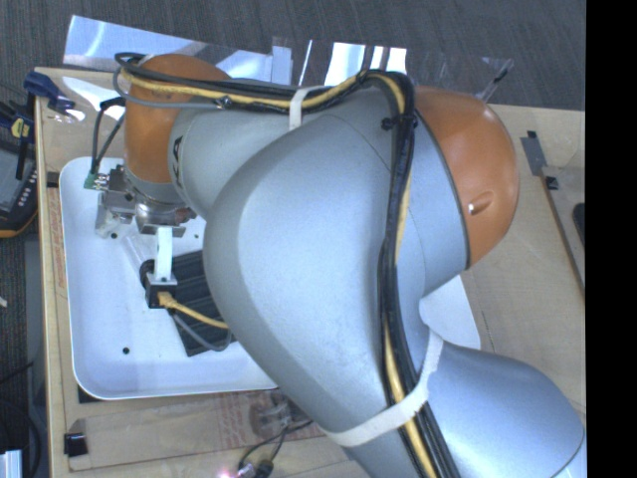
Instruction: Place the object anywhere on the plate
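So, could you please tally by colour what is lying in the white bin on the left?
Black, ridged flat thing: 1
Black, small speck: 1
Total: 2 in view; the arm covers part of the white bin, so there may be more.

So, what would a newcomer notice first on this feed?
The grey arm dominates, sprawling in from the right across most of the view, with a yellow-and-black cable bundle strapped along it. Its orange band and gripper hang over the upper left of the left white bin.
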Robot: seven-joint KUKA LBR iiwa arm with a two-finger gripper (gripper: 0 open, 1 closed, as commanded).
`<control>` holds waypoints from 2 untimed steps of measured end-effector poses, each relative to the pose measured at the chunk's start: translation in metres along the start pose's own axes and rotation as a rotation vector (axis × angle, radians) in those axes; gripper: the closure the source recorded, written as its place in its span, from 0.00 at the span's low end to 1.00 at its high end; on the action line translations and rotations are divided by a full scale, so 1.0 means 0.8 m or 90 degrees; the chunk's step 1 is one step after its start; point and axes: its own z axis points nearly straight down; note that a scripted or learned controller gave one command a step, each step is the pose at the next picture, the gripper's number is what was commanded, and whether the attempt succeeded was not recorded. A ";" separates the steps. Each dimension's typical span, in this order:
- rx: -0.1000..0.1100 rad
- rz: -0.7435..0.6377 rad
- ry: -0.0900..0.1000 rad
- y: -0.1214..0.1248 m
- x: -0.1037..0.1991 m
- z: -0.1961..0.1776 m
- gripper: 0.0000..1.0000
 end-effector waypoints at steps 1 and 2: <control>-0.003 0.048 0.000 -0.068 0.023 0.000 0.00; -0.001 0.082 -0.002 -0.155 0.019 0.002 0.00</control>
